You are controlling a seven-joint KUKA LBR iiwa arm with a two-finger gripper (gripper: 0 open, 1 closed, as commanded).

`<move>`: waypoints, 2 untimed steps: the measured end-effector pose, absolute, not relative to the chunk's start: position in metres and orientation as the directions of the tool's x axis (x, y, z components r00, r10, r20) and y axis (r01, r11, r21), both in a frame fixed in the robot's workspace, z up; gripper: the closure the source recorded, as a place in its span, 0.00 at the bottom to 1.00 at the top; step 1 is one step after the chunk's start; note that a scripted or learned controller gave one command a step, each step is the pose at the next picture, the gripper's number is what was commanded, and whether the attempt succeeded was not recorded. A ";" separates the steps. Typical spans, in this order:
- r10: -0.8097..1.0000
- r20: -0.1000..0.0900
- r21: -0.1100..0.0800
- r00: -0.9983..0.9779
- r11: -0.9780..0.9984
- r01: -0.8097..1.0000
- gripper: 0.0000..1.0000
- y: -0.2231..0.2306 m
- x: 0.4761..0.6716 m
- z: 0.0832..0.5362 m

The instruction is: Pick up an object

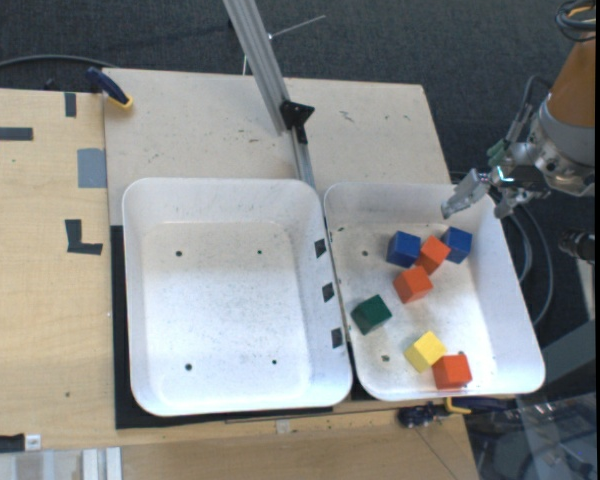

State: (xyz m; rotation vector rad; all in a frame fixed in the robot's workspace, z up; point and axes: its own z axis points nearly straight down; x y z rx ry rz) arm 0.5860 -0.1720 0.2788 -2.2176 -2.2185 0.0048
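Seven small blocks in the right bin [500, 308], all loose on its white floor. Far cluster: blue block [403, 248], orange block [434, 253] touching it on the right, second blue block [458, 243] just beyond that, red-orange block [413, 284] just nearer. Dark green block [371, 313] alone toward the bin's left wall. Near the front rim: yellow block [426, 350] tilted, red block [452, 370] touching its near right corner.

Plenty of bare floor around the green block and between the two groups; far cluster packed tight, faces touching. Red block close to the near rim. Left bin [140, 298] beside it, walls meeting along the middle of the bench [180, 118]. Slanted metal rail [265, 58] crossing the far bench down to the bins' shared edge.

Gripper [480, 190] above the right bin's far right rim, pale fingers [460, 198] pointing left and down. Cannot tell how far apart; nothing seen between them. Nearest blocks: the second blue and the orange, just nearer and left of the tips, apart from them.
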 end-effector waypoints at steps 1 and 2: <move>1.000 0.000 -0.001 -0.002 0.002 1.000 0.00 -0.172 0.587 0.281; 1.000 0.001 -0.008 -0.001 0.001 1.000 0.00 -0.170 0.584 0.217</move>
